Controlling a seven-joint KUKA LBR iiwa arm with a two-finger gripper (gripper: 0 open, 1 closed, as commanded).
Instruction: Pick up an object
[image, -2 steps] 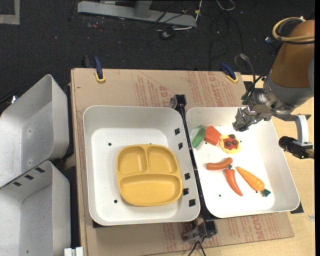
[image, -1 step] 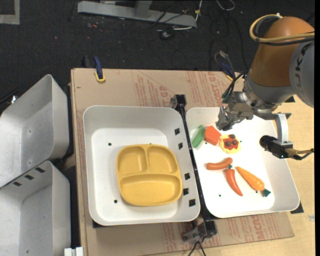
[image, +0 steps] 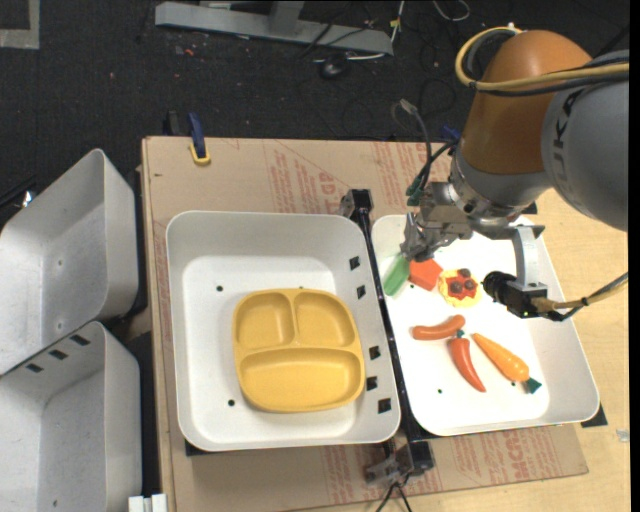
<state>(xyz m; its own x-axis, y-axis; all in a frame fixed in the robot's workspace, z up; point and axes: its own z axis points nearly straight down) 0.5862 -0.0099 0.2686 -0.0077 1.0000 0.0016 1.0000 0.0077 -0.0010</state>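
Observation:
The right bin (image: 560, 400) holds several toy foods. A green piece (image: 396, 275) leans at its left wall, with an orange-red block (image: 425, 274) beside it. To the right lies a yellow piece with dark berries (image: 460, 286). Lower down are a sausage (image: 438, 328), a red chili (image: 466, 362) and a carrot (image: 502, 358). My gripper (image: 422, 243) hangs over the bin's upper left part, just above the green piece and the orange-red block. Nothing shows held in it.
The left bin (image: 200, 400) carries a yellow divided plate (image: 297, 349). A black divider (image: 375, 290) runs between the two bins. A black fitting with a cable (image: 515, 293) sits at the right bin's upper right. The grey arm (image: 560, 110) looms over the back right.

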